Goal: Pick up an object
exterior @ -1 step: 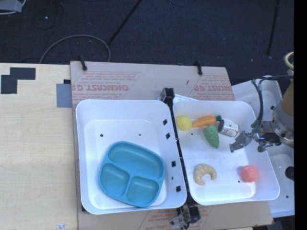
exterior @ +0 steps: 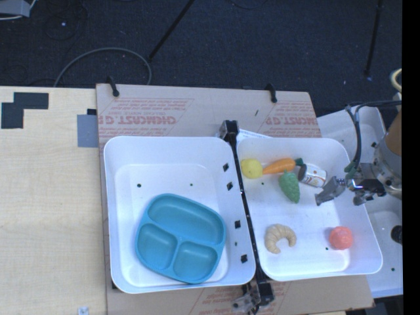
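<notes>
Lab: bench bins [exterior: 125, 156], floor cables [exterior: 98, 54], tripod legs [exterior: 174, 21].

Gripper [exterior: 341, 190] low at the right, fingers [exterior: 326, 194] spread apart, nothing between.

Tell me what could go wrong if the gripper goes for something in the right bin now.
The carrot, lemon, green vegetable and small can lie crowded together, so the gripper may nudge one while closing on another. The pink ball sits near the right bin's wall and could roll away.
</notes>
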You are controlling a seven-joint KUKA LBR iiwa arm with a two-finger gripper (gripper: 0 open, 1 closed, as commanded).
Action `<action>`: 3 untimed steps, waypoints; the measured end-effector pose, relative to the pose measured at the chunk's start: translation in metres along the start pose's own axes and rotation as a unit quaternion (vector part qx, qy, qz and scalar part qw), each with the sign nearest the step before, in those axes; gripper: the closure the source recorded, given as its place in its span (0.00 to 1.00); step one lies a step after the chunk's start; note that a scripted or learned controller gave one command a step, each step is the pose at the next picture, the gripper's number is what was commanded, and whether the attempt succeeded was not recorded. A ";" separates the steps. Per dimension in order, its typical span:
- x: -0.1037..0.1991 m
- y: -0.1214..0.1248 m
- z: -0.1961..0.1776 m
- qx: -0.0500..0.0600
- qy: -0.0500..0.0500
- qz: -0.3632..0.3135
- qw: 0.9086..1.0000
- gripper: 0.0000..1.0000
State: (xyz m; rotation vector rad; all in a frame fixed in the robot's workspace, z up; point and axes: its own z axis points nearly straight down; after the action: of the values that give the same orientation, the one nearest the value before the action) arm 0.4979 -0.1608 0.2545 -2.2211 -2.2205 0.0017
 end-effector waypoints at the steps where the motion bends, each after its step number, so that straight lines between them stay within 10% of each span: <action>1: 0.002 0.001 0.043 0.003 0.001 0.000 1.000 0.00; 3: -0.002 0.001 0.156 -0.002 0.000 0.001 1.000 0.00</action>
State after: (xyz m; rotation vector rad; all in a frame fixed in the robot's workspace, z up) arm 0.4991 -0.1633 0.0980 -2.2248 -2.2193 -0.0022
